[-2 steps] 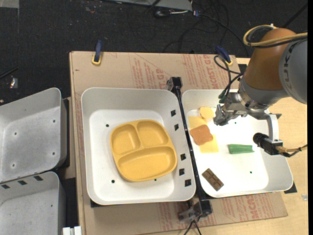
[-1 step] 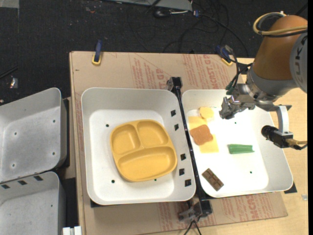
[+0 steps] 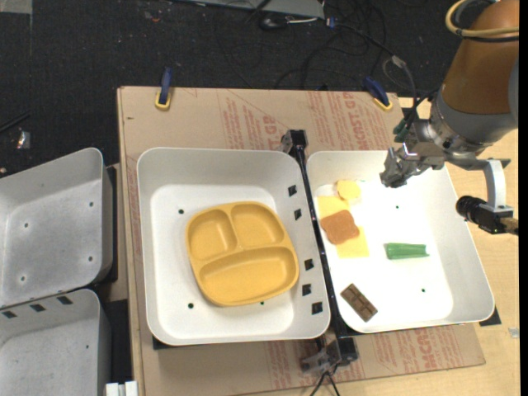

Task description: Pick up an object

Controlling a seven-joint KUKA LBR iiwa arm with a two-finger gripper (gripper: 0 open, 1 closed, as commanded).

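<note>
The nearest candidates lie in the right bin (image 3: 462, 221): a pale yellow piece (image 3: 348, 190) at its far left, a brown toast-like slice (image 3: 340, 228) resting on a yellow square (image 3: 353, 244) just nearer, a green strip (image 3: 406, 251) out toward the middle, and a dark brown bar (image 3: 359, 302) near the front edge. None of them is lifted; all lie flat on the bin floor.

The end effector (image 3: 402, 169) hangs over the far part of that bin, to the right of the pale yellow piece and apart from it, with nothing between its tips. Whether it is spread or clenched I cannot tell (it is small and dark against the wrist).

To do this step well, I would choose one isolated target, probably the green strip, since it has bare floor all around it and a narrow width to close across. The stacked toast and square risk a slipping or double pick. The approach should be straight down, centred, jaws set across the short side.

The left bin (image 3: 157, 221) holds a yellow divided tray (image 3: 242, 252), well apart from the arm. Both bins sit on the table (image 3: 214, 110).
</note>
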